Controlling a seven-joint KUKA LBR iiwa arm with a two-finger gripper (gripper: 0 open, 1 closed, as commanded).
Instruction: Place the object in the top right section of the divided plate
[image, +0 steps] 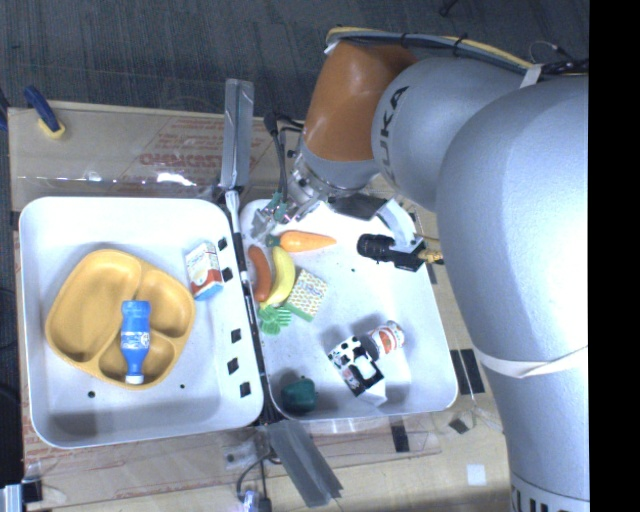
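Observation:
A yellow divided plate (95, 300) lies in the left bin (60, 420). A blue bottle (134, 340) lies in the plate's lower middle part. My gripper (273, 216) hangs over the far left corner of the right bin (425, 330), just above a pile of toy food: an orange carrot (306, 240), a yellow banana (283, 277) and a reddish sausage (260, 272). The wrist and orange band hide much of the gripper. Nothing can be made out between its tips.
A small white and red carton (203, 269) stands right of the plate. The right bin also holds a patterned packet (308, 292), a green leafy toy (274, 319), a dark green ball (298, 393), a black-and-white carton (356, 365) and a small can (388, 337).

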